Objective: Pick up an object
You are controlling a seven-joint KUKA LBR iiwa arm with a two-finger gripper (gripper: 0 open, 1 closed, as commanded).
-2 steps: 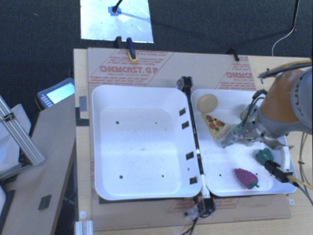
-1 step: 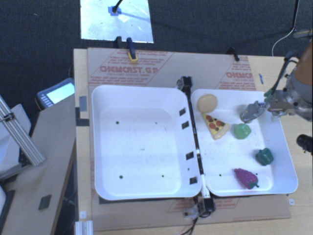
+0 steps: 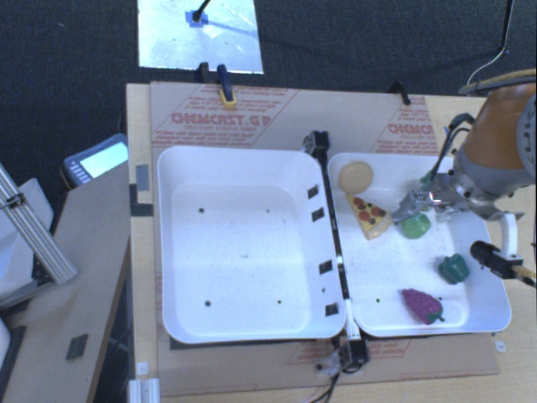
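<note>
In the right bin, we hover the gripper over a round green toy beside the pizza slice; finger spread unreadable, so we advise centring before descending.

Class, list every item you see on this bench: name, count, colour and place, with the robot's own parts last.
White bins: two, side by side on the bench.
Round tan piece: one, right bin, far left corner.
Pizza slice: one, yellow with red spots, right bin.
Light green object: one, right bin, under the gripper.
Green pepper: one, dark green, right bin, right side.
Purple grapes: one, right bin, near edge.
Arm: one, grey and orange.
Gripper: one, over the light green object.
</note>
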